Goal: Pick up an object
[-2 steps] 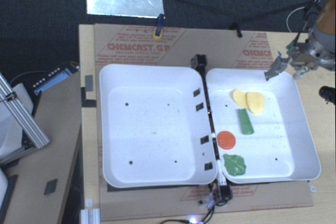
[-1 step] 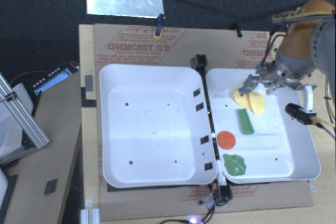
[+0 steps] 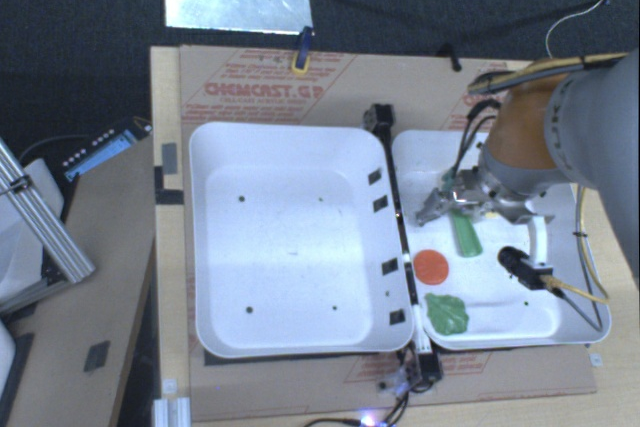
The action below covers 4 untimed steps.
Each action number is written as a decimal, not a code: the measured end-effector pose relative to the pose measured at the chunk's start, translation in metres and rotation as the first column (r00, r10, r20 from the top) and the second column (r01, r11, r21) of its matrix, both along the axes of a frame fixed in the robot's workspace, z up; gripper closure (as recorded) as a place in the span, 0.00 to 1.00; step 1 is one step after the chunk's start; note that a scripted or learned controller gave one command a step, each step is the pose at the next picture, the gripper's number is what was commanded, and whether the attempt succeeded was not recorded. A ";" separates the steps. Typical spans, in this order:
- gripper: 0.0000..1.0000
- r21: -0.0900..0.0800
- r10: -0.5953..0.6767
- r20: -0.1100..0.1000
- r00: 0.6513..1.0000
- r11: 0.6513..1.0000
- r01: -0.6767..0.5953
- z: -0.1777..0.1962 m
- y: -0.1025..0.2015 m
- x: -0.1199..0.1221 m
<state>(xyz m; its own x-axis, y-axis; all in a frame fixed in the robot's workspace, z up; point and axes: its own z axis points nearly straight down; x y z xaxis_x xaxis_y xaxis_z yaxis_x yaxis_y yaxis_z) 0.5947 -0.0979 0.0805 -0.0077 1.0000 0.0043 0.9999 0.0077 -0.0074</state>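
Over right bin (image 3: pixel 560 320), claw (image 3: pixel 452 202) poised above green stick (image 3: pixel 466 237), grip state impossible to tell; approach step, next calling for descent.

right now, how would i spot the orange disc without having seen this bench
Look in the right bin of the two white ones, along its left wall. The orange disc lies flat there, between a green stick above and a green lump below; it alone is round and orange.

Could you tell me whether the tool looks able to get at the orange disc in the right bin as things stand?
Probably yes. The orange disc lies flat and apart from the green stick and the green lump, with nothing on it, and the tool hangs just above it in the right bin.
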 end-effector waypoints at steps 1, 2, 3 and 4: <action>1.00 -0.005 -0.003 0.011 1.000 1.000 0.003 0.015 -0.004 0.004; 1.00 0.000 0.001 0.011 1.000 1.000 -0.001 0.109 0.057 -0.078; 1.00 -0.003 0.003 0.010 1.000 1.000 -0.003 0.104 0.124 -0.060; 1.00 0.001 0.007 0.010 1.000 1.000 -0.007 0.133 0.217 -0.083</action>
